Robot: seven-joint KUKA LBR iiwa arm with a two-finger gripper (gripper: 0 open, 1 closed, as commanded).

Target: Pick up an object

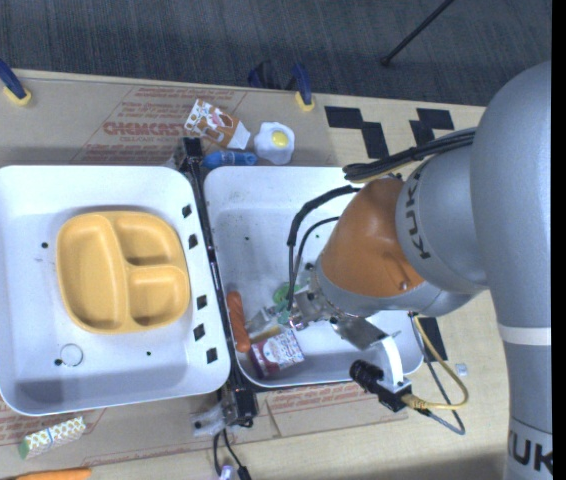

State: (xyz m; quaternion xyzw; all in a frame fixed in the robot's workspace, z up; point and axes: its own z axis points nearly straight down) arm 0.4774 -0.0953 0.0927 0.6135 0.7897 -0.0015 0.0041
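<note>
Hand (298, 313) sits low in the right white bin (263, 193), mostly hidden by my wrist, so I can't tell its state. Red-and-white crinkled packet (281, 351) lies just below-left of it, beside the slim orange carrot-shaped piece (237, 318), long axis up-down.

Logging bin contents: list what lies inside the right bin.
In the right bin: an orange carrot-like stick, a red-and-white packet and something green beside the arm. The arm covers the bin's right part, and the gripper.
</note>
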